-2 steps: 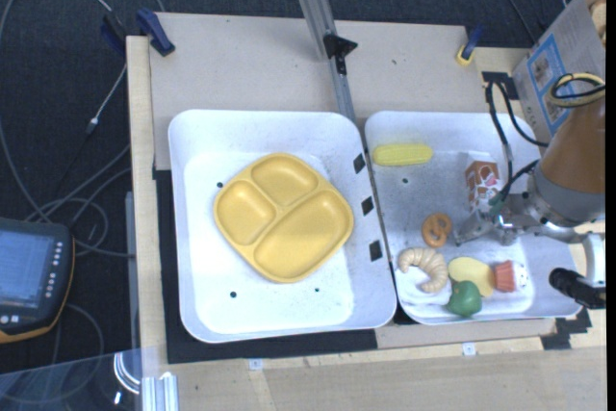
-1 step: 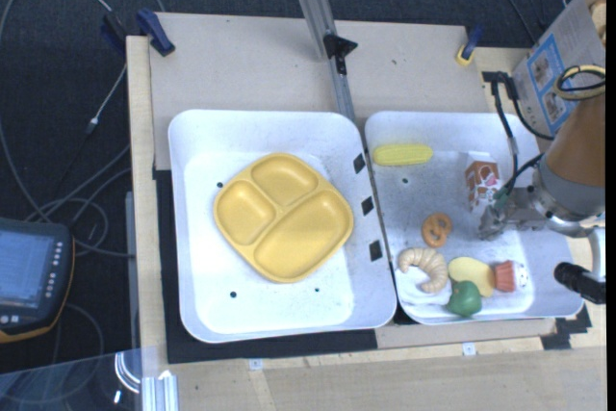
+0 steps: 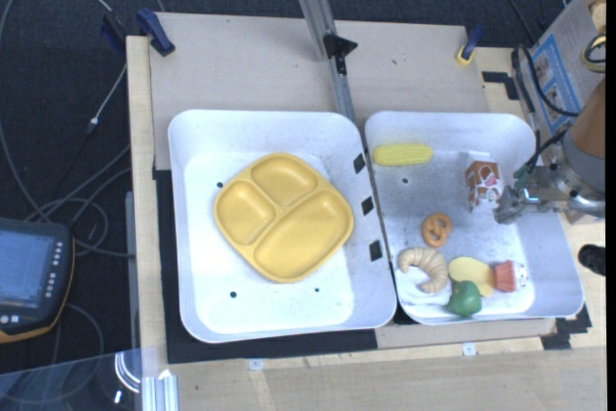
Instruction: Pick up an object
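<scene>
The bench [image 3: 250, 63] has a pale wooden top. Two shallow white bins rest directly on it, side by side and touching along their inner edges: the left bin [image 3: 192, 236] and the right bin [image 3: 553, 279]. A black mat [image 3: 168, 303] shows beneath the left bin at its left and front edges. A blue clamp [image 3: 154, 31] grips the rear left corner of the bench. A yellow-and-blue clamp [image 3: 469, 46] sits at the rear right edge. Black tape [image 3: 499, 80] marks the surface near the right rear.

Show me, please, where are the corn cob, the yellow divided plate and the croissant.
corn cob [image 3: 402, 154], camera view, middle of the cob.
yellow divided plate [image 3: 283, 217], camera view, central ridge.
croissant [image 3: 426, 267], camera view, middle of its curve.
</scene>
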`<action>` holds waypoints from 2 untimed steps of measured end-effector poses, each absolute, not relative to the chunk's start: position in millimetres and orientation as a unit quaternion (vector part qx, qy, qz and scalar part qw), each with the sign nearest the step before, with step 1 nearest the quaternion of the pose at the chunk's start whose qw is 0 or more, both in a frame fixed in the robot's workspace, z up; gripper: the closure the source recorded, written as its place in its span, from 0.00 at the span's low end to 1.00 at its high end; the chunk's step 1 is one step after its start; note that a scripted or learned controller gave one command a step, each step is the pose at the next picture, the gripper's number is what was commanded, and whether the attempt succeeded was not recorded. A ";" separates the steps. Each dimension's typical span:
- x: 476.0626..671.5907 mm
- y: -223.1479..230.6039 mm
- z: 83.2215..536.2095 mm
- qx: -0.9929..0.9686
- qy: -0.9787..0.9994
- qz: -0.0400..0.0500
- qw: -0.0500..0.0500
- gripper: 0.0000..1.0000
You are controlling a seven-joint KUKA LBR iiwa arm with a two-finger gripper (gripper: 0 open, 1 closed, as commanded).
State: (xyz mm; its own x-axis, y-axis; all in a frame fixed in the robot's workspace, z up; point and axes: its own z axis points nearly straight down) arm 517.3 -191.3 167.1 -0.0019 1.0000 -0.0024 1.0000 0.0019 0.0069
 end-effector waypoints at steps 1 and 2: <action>515.8 -190.5 211.3 0.706 0.708 0.001 0.003 1.00; 517.5 -190.8 263.4 0.706 0.708 0.002 0.004 1.00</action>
State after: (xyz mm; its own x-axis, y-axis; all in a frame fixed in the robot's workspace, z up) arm 517.5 -190.8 263.4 -0.0024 1.0000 -0.0028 1.0000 0.0024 0.0079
